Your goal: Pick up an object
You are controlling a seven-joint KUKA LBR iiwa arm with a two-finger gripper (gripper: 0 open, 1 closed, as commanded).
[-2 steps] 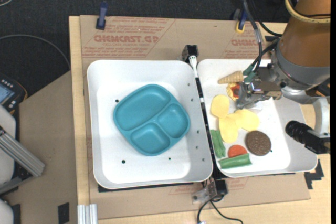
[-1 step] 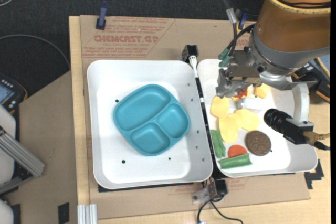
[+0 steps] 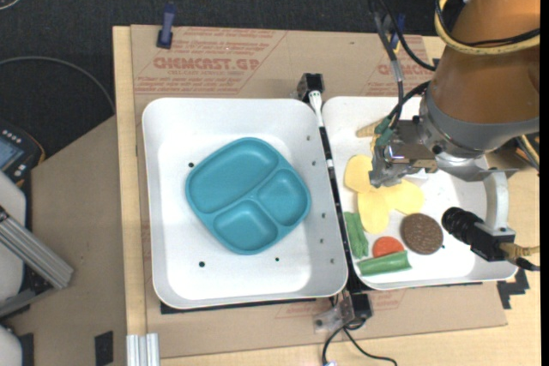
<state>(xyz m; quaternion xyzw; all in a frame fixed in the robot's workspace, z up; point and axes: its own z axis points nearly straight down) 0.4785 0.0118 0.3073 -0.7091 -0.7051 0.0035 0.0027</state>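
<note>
Green bean (image 3: 383, 264), tomato (image 3: 388, 245), cookie (image 3: 422, 232) sit below claw (image 3: 383, 176); cheese (image 3: 390, 203) right under it. Claw state: can't tell. Advise: drop straight, center on cheese.

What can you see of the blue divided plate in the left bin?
The blue divided plate is teal, looks like smooth moulded plastic, and has rounded corners and three compartments: one large at the upper left, two smaller toward the lower right. It lies flat and right way up, turned at an angle to the bin walls, near the middle of the left bin. Nothing rests in its compartments. It touches the bin floor alone, well away from the gripper over the right bin.
</note>
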